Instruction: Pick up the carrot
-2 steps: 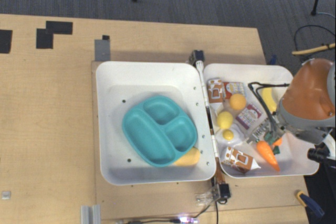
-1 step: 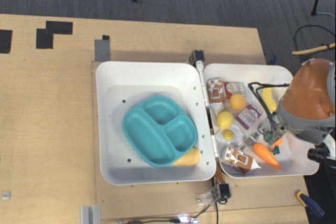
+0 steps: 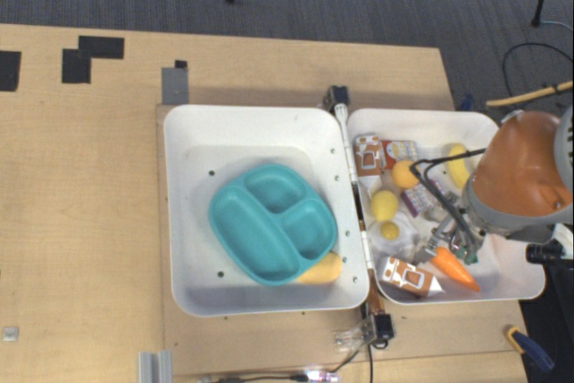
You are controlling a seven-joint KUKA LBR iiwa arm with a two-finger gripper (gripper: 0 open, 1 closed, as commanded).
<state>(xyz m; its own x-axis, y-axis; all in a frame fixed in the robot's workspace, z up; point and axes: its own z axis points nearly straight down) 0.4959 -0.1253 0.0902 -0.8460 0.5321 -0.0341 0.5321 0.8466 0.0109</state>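
Two white bins stand side by side on the wooden bench. One teal plate with three compartments lies in the left bin, smooth plastic, and one yellow piece shows at its lower right edge. The right bin holds small packets and round yellow fruits. One carrot lies near its front wall, orange and tapered, thin end toward the lower right. The gripper hangs just above its thick end; I cannot tell how its fingers stand.
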